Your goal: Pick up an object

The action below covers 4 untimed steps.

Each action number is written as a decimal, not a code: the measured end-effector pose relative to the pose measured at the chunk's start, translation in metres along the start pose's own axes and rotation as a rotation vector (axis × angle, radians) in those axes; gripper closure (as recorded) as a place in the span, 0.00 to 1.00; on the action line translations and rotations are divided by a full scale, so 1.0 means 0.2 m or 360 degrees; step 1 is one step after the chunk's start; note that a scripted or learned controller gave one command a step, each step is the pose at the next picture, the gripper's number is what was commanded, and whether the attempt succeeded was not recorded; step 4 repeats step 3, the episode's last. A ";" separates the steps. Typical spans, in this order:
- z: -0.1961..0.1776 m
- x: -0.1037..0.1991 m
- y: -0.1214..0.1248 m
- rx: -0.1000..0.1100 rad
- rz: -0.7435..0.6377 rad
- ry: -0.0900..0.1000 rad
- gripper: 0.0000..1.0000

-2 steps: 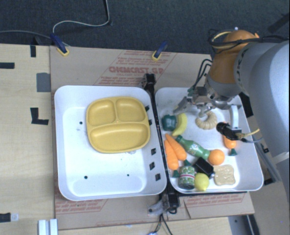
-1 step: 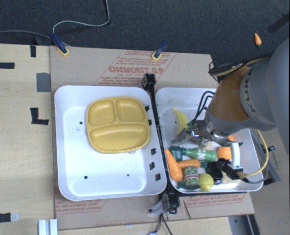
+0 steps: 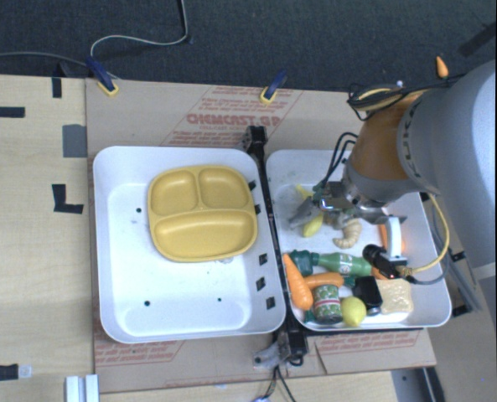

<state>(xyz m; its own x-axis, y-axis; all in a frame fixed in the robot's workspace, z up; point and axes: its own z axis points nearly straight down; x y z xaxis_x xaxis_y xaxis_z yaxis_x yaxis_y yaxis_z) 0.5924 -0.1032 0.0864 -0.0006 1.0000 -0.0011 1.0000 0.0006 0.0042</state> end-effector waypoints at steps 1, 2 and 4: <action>-0.05 0.00 0.00 -0.0001 0.0000 -0.0002 1.00; -0.59 0.12 -0.31 0.0007 -0.0001 0.0002 1.00; -0.86 0.25 -0.54 0.0008 -0.0001 0.0002 1.00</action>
